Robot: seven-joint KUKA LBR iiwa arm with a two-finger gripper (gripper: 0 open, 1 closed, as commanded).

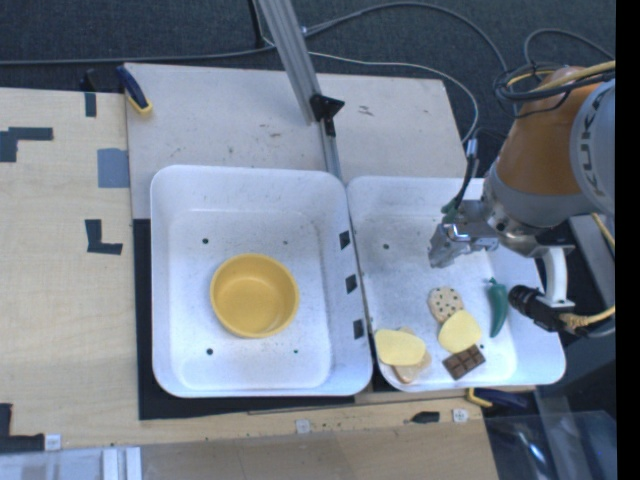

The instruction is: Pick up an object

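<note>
- The arm (560, 158), grey with an orange band, is reaching in from the right and hanging over the right bin (395, 213)
- The gripper (447, 251) is sitting above the bin's bare floor, near its upper right part; whether its fingers are apart or together cannot be told from this angle, and nothing is showing between them
- The objects are lying in the lower part of the right bin: a round cookie (444, 302) just below the gripper, a yellow slice (459, 330) touching it from below, and a brown chocolate piece (464, 361) just under that slice
- A second yellow piece (399, 347) is resting near the bin's lower left corner, on top of a pale bread-like item (411, 372)
- A green pepper (497, 307) is lying by the right wall
- A yellow bowl (254, 295) is standing upright in the left bin (190, 208), well apart from the gripper
</note>
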